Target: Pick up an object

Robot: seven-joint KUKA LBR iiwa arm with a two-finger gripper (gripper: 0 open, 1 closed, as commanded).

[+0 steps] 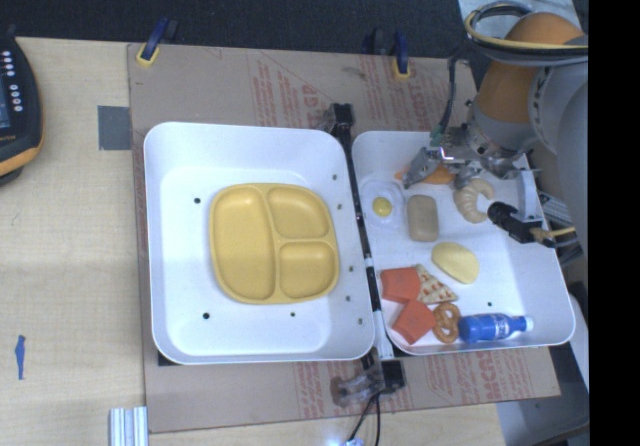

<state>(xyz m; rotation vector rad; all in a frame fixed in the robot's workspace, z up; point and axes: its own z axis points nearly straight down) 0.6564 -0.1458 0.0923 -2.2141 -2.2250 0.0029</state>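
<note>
L bin holds a yellow tray [272, 241]. R bin [545, 324]: egg [382, 206], bun [423, 217], croissant [470, 202] just under gripper [447, 160]. Can't tell if claw's apart or together. Croissant prob light, stiff plastic, curved & slick; pinch across its narrow middle.

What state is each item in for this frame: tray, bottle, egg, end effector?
Yellow divided tray: flat in the left bin, compartments bare.
Blue bottle: lying on its side, right bin.
Fried egg: flat, yolk up.
End effector: low over the right bin's far end, grip unclear.
</note>
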